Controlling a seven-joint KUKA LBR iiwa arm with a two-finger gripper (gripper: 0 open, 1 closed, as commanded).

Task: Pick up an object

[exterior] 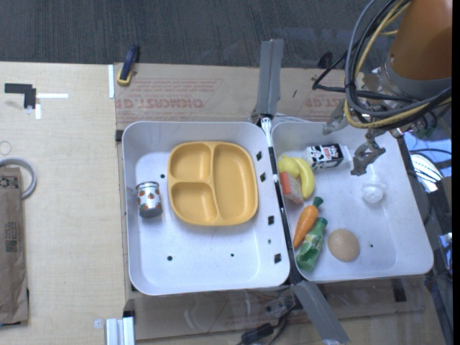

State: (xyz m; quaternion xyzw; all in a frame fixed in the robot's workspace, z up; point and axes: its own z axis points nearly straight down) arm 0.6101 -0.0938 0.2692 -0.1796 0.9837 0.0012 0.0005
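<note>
Camera view: left bin [144, 264] holds yellow plate [213, 182] and can [149, 198]; pincer [365, 157], state unclear, hangs above right bin [402, 254].

You have two bins [144, 264] of smooth white plastic with a soft sheen. The divided plate [213, 182] is matt yellow plastic. The small can [149, 199] looks like shiny metal. The counter [65, 192] is pale, matt wood. Behind the bins lies printed brown cardboard [187, 92], dull and flat. The carrot [306, 221] looks like glossy plastic.
</note>
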